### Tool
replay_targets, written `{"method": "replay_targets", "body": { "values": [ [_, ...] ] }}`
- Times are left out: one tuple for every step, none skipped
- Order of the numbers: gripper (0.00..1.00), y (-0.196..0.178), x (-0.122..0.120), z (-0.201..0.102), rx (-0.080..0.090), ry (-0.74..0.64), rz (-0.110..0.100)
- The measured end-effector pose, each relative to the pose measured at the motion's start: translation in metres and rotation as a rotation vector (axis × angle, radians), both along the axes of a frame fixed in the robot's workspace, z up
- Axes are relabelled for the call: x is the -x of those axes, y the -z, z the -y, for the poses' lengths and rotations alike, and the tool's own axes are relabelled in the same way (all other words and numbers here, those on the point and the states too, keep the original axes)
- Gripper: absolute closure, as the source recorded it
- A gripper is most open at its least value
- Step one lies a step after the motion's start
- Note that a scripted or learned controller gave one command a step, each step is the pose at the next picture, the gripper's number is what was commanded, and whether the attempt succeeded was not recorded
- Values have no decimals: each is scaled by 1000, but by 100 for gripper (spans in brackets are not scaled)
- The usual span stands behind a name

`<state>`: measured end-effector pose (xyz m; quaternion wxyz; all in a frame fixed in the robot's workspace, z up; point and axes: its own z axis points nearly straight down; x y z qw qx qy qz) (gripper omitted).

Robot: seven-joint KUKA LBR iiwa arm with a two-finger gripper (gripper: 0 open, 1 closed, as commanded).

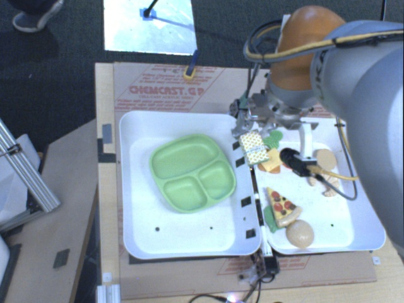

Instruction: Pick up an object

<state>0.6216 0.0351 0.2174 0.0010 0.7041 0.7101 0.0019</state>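
My gripper (248,131) hangs over the divider between the two white bins, at the right bin's (353,232) upper-left corner. A small yellow-and-green checkered packet (252,147) sits tilted right under its fingers and looks pinched between them, above the bin rims. In the right bin lie a toy pizza slice (282,206), a tan bread roll (300,233), a yellow-orange piece (271,163), a green piece (275,137) and a beige round piece (326,159). The big grey arm covers the right bin's far right side.
The left bin (136,169) holds a light green divided plate (191,172) in its middle. Black clips (246,201) run along the seam between the bins. A metal frame (25,175) stands at the far left, off the bench.
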Motion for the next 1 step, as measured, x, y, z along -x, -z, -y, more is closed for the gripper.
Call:
{"method": "replay_targets", "body": {
  "values": [
    [100,-9,2,-16,0,2,-2]
  ]
}}
